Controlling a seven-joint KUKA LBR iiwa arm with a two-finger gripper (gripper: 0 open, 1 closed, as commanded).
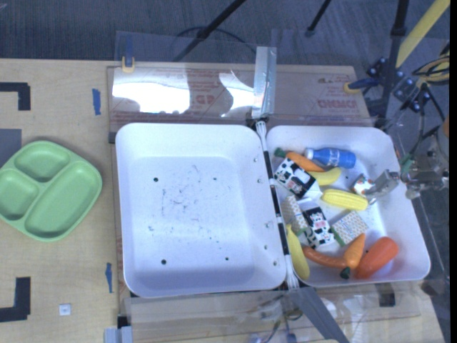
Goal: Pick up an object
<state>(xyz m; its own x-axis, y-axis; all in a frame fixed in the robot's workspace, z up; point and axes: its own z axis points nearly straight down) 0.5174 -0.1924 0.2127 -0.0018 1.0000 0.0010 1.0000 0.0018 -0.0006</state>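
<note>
Toys lay heaped in the right bin (407,231), none lifted. Blue bottle (330,157) lay on its side at the bin's far end, long axis across the bin. Yellow corn cob (345,200), bumpy and tapered, sat mid-bin, long axis also crosswise, its right end dipping a little toward the near edge. Banana (298,252) lay along the bin's left wall, long axis running near to far. A long carrot (325,258) lay across the near end, beside a rounded, glossy orange pepper (376,256) in the near right corner. Two boxy cartons with black-and-white cow patches: one (295,177) left of the corn, one (318,227) nearer the bin's centre. A flat tan waffle-textured piece (350,226) lay just beyond the pepper. Gripper (373,186), metallic, hung low inside the bin's right half, just beside the corn's right end; contact uncertain, and whether it was open or closed could not be told; nothing seen in its grasp. Arm (423,177) reached in over the bin's right wall, roughly level. Left bin (143,148) sat against the right bin's left wall.
</note>
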